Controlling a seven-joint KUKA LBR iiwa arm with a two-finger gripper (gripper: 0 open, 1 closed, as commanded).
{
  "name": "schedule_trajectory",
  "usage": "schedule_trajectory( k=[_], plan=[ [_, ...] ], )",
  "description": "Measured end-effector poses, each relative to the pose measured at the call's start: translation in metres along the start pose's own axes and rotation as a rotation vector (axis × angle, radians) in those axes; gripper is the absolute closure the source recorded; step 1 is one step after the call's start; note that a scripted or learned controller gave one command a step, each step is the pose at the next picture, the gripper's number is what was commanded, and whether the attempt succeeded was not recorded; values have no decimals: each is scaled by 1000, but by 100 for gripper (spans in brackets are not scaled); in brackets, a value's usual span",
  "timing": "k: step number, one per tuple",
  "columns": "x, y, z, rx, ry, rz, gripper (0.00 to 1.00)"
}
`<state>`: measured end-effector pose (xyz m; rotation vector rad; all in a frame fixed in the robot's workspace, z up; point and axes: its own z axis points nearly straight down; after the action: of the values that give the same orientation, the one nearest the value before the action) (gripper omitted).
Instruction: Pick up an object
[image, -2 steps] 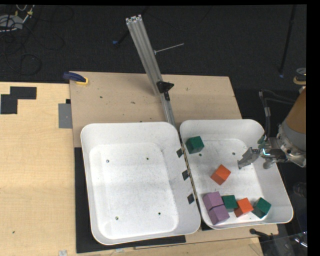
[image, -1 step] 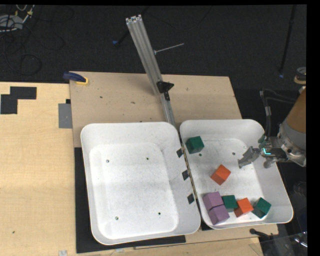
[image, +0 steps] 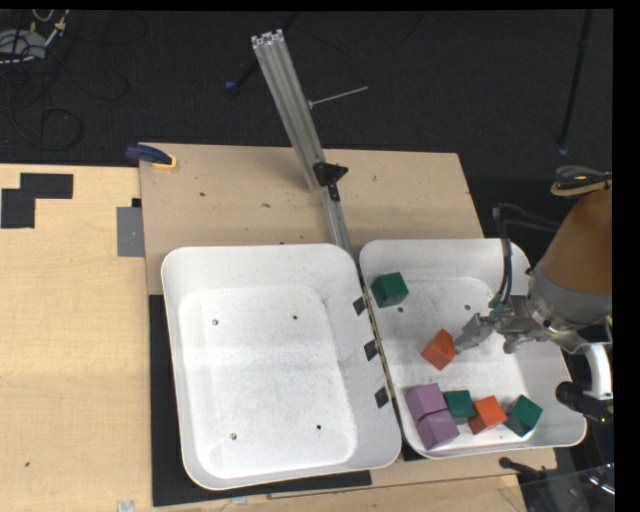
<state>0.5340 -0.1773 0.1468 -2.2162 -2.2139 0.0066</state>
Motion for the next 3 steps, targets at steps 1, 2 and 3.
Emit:
schedule_trajectory(
  k=[1,2,3],
  plan=[
    [-2,6,26,-26,-7,-3,0],
    [-2,6,18,-24,-4,5,100],
    [6,9,-28,-11,-3,-3,100]
  ],
)
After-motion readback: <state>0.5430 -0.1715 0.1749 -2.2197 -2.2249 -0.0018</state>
